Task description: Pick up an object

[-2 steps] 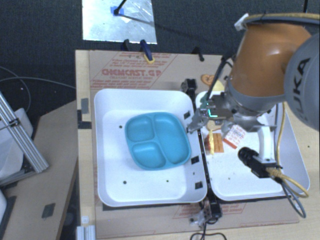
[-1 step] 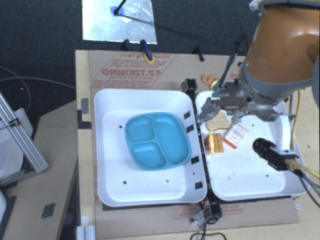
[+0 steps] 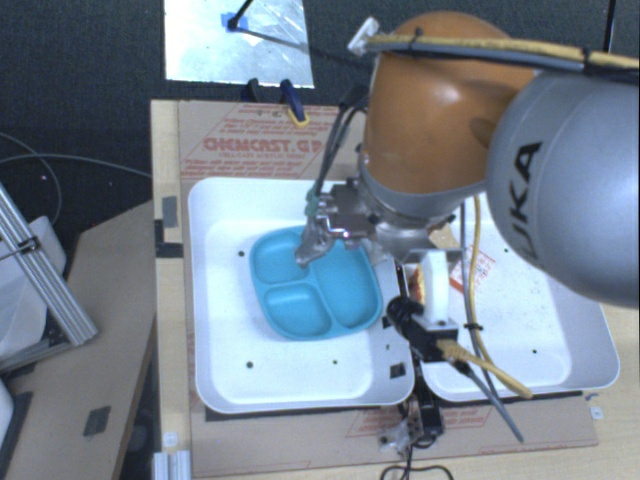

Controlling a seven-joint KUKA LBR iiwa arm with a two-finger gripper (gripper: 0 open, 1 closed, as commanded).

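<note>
Here's the desk (image 3: 168, 268), pale wood at its left edge. Flat on it lies a brown cardboard sheet (image 3: 255, 138) with red lettering. On the cardboard, two shallow white bins side by side: left bin (image 3: 215, 298), right bin (image 3: 570, 358), edges touching.

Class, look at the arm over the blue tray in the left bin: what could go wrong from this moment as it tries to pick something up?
1. The gripper sits at the rim of the shallow blue plastic divided tray; an edge grasp on a wide tray may slip or tip.
2. The tray lies near the left white bin's right wall, so lifting could catch there.
</note>
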